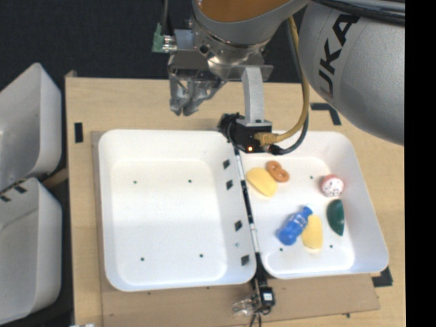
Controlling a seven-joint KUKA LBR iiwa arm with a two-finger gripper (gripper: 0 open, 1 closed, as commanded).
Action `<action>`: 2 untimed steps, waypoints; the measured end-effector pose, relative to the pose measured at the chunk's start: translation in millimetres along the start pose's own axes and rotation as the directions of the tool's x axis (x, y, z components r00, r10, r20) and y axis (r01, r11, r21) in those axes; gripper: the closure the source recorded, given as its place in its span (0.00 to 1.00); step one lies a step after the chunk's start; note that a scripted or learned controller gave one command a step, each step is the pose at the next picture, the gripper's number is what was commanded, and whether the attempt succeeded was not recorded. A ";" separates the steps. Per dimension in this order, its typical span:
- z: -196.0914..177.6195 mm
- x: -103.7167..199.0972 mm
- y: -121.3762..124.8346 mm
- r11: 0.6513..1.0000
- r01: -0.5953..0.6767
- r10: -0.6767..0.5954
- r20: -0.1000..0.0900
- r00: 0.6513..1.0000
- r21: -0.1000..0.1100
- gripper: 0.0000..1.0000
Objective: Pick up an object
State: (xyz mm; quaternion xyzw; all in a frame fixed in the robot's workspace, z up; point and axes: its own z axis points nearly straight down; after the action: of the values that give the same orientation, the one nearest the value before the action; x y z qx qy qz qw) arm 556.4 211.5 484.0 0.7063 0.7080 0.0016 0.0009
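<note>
Gripper (189, 99) hangs at twelve o'clock above the bins, finger state unclear; best target is the lone ball (332, 186), three o'clock.

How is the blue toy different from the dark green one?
The blue bottle-shaped toy is bright blue and long, lying at a slant; the dark green piece is deep green, shorter and rounded. The blue toy touches a yellow piece; the green piece lies apart. Both lie in the right bin.
</note>
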 end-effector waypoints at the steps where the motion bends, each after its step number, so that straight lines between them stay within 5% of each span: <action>1: -5.5 -83.8 -9.2 1.000 -0.007 0.007 0.002 1.000 0.003 1.00; 2: 122.1 -85.8 -20.3 1.000 -0.004 0.004 0.005 1.000 0.014 1.00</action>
State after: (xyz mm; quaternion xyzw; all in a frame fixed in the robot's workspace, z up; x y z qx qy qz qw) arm 536.7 125.8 361.8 0.7076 0.7066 -0.0050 -0.0025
